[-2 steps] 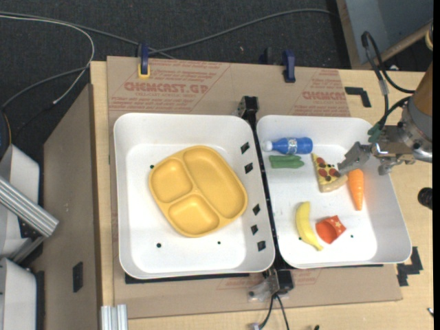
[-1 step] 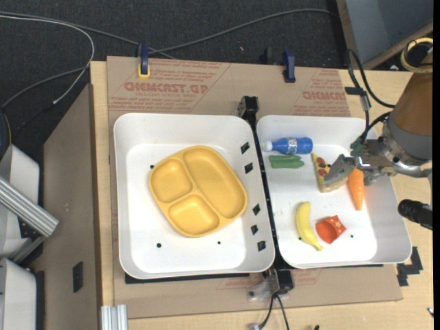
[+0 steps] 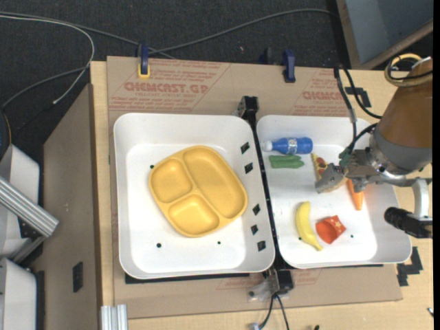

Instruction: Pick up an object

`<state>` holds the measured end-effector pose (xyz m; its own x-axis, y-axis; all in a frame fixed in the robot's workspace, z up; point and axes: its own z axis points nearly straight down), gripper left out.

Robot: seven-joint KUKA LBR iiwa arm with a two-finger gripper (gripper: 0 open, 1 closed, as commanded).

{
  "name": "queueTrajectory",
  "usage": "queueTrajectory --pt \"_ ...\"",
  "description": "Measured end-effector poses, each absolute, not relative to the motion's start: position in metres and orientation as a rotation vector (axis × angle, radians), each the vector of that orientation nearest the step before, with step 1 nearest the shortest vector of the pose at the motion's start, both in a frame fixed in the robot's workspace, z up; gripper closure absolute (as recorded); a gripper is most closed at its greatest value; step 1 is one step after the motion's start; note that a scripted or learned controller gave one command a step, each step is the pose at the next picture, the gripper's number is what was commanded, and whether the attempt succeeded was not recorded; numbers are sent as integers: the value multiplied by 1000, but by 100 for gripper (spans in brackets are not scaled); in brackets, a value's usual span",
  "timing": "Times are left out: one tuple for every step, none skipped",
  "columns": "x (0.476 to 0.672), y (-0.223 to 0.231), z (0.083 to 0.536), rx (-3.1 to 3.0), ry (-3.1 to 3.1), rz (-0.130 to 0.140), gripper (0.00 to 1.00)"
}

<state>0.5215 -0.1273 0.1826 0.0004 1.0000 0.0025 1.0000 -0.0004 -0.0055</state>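
In the right bin (image 3: 382,253) lie a blue bottle (image 3: 291,145), a green pod-shaped piece (image 3: 285,161), a yellow banana (image 3: 306,226), a red crumpled item (image 3: 331,228) and an orange carrot (image 3: 356,195). My gripper (image 3: 328,179) hangs over the middle of this bin, just left of the carrot and above the red item. A small orange and yellow piece (image 3: 318,163) lies close to its upper left. Nothing can be seen held in the gripper. The grey and orange arm (image 3: 409,126) covers the bin's right part.
The left bin (image 3: 130,205) holds a yellow divided plate (image 3: 198,190). A black divider with clips (image 3: 258,184) runs between the bins. Cables (image 3: 350,95) trail across the cardboard base behind the right bin.
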Motion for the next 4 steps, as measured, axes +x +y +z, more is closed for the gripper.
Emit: queueTrajectory --pt "524 -122 139 -2218 -2217 3 0" --pt "525 -122 152 -2221 -2219 -2 100" --pt "535 -124 199 -2221 -2226 -3 100" --pt "536 -124 248 -2222 -2227 -5 100"
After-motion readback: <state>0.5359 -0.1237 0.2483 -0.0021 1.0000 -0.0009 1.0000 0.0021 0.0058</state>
